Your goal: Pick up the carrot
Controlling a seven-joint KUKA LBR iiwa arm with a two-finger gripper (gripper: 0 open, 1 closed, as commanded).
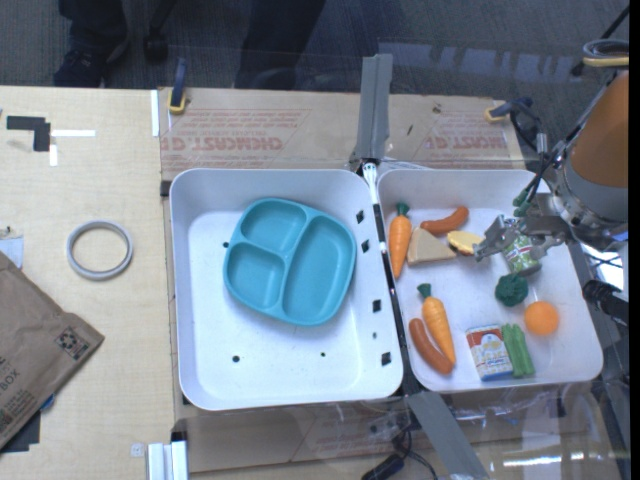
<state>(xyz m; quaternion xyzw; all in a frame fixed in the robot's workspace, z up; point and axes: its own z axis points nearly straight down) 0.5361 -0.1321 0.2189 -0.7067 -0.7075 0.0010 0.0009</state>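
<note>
At the near edge of the right bin (585,363), a small carton (489,352) and green beans (517,350) lie side by side. You have two carrots: one (399,244) against the left wall at about ten o'clock, another (437,325) toward seven, touching a sausage (429,348). The tool (505,236) hovers near three o'clock over a green item; whether it is released or clenched you cannot tell. Favour the upper carrot, descending across its width, clear of the wall

The pale wooden counter (80,188) bears two white bins, the left bin (200,368) and right bin (585,353) touching, plus a tape ring (100,249) and brown cardboard box (35,353).
</note>
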